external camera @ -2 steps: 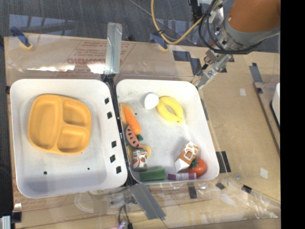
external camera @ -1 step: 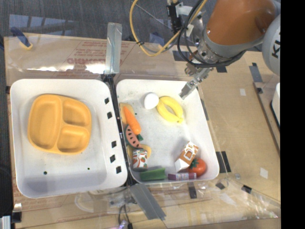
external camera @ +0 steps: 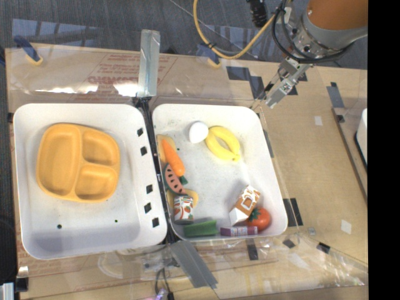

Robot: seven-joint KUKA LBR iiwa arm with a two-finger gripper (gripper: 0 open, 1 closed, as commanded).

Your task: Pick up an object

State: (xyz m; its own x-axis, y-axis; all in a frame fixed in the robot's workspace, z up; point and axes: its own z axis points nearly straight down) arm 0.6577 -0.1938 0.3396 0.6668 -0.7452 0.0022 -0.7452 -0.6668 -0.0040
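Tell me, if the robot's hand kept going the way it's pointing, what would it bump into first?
The hand points down and left, toward the right bin's top right corner. It would probably meet that rim first, or clear it and reach the banana. Depth is hard to judge here.

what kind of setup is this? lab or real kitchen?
Likely a robot lab pick bench, not a kitchen: two white bins taped down, toy food like a banana and carrot, cables over grey carpet.

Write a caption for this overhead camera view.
End effector poised above the right bin's toy food; yellow tray in left bin.
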